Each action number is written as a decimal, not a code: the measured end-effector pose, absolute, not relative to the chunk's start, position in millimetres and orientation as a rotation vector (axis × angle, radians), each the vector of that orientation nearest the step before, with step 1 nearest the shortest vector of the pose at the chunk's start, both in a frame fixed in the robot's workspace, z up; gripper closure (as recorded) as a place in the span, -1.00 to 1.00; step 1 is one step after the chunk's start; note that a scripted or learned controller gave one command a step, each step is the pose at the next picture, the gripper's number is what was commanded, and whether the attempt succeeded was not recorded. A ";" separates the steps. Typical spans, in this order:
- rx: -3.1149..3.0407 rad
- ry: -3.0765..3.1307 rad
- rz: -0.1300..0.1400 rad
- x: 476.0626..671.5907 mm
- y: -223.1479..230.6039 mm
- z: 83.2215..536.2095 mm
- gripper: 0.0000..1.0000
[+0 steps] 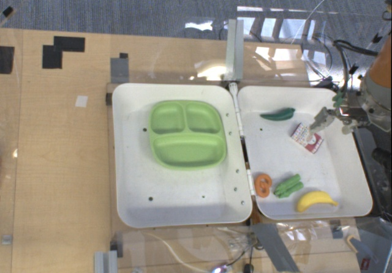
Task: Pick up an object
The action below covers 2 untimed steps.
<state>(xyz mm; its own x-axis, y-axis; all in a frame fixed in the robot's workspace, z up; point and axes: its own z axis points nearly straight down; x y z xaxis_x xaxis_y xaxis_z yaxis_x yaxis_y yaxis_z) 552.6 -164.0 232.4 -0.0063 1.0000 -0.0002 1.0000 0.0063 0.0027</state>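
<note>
The right bin holds several small objects. A dark green pepper lies near its back, and a red and white packet sits right of centre. An orange slice, a light green vegetable and a yellow banana lie along the front. My gripper hangs over the bin's right rear, just right of the packet. It is open with nothing between its fingers, and one finger points down toward the packet's upper edge.
The left bin holds a green divided plate. A metal post stands behind the wall between the bins. Cables and the arm's base crowd the far right. Wooden bench top spreads to the left.
</note>
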 end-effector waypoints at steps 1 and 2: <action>2.273 2.164 0.003 606.0 -177.5 160.9 -1.00; 2.297 2.133 0.006 589.6 -188.5 96.1 -1.00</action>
<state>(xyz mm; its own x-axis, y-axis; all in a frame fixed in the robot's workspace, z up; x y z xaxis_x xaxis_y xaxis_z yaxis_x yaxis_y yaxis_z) 589.6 -188.5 96.1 0.0743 0.9972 -0.0018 0.9972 -0.0742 0.0076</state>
